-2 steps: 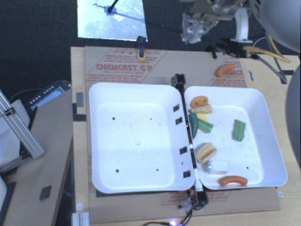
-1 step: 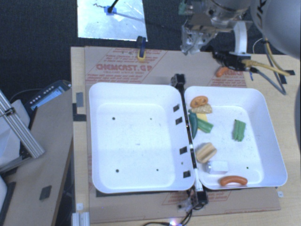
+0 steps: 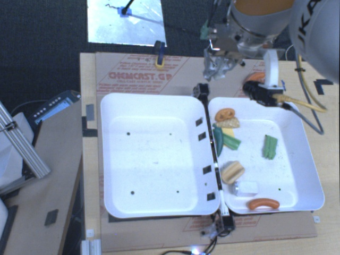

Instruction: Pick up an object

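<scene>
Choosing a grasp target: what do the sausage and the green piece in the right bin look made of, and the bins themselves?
Sausage: likely moulded plastic toy food; smooth orange-red skin with a slight sheen.
Green piece: probably plastic too; flat, even colour, ridged shape, though it is too small to be sure.
Right bin and left bin: thin formed white plastic, matte, with rounded corners.

Bright, even overhead light is washing out both white bins [image 3: 154, 102], blurring their rims slightly. Glare is shining off the reflective sheet [image 3: 125, 15] behind the bins, and shadows are staying faint.
</scene>
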Controlling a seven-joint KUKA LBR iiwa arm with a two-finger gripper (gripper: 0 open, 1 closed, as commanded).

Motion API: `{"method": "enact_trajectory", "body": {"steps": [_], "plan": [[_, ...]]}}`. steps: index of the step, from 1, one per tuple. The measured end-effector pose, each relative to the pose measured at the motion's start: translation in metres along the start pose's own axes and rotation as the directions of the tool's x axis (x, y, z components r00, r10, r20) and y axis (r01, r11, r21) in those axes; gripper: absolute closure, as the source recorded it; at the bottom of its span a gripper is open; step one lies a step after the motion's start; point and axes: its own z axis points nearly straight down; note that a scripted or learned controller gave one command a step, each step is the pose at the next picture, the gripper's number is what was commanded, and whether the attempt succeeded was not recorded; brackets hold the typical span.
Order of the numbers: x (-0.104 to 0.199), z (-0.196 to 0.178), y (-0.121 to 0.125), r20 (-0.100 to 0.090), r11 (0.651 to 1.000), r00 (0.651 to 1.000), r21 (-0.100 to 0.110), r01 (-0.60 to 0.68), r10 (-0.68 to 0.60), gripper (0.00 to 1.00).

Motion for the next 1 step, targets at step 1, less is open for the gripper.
{"method": "enact_trajectory", "body": {"steps": [1], "plan": [[0.0023, 0.0083, -0.0343, 0.000, 1.000, 1.000, -0.001, -0.001, 0.001, 1.00]]}}
